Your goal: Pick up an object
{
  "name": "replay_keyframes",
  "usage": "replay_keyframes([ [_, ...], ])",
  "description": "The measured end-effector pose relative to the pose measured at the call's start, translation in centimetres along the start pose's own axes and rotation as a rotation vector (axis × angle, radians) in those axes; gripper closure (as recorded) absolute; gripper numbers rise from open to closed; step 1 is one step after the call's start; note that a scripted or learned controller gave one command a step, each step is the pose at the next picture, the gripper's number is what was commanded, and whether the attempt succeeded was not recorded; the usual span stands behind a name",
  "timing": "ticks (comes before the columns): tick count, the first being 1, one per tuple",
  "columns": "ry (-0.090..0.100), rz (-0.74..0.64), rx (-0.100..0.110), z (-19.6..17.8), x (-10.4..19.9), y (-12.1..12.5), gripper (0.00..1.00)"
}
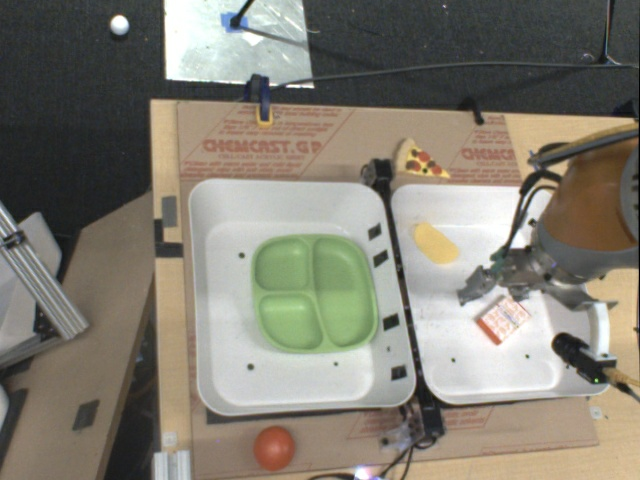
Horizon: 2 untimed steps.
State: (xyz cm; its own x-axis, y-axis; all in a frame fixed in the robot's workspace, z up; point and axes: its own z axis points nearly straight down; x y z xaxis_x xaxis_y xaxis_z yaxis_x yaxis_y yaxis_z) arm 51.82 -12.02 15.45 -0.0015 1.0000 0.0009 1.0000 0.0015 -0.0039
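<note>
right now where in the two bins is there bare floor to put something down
Left bin: the green divided plate sits mid-floor, leaving a bare strip along the left wall and another along the near wall. Right bin: bare floor lies at the near-left corner, below the yellow piece. Its right side is crowded by the gripper and the red-and-white packet.

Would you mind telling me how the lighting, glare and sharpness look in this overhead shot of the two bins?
In the camera view, light is even and soft; both white bins read bright, nearly washed out, with faint shadows. The foil sheet at the top shows mottled glare. The green divided plate is reasonably sharp, while the gripper and the small red-and-white packet look slightly soft. The dark backdrop loses detail.
</note>
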Motion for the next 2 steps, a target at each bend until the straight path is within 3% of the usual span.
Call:
replay_keyframes([
  [1,-0.002,0.000,-0.008,5.8,-0.6,-0.1,0.00],
  [2,-0.004,0.000,-0.013,4.4,-0.8,0.1,1.00],
])
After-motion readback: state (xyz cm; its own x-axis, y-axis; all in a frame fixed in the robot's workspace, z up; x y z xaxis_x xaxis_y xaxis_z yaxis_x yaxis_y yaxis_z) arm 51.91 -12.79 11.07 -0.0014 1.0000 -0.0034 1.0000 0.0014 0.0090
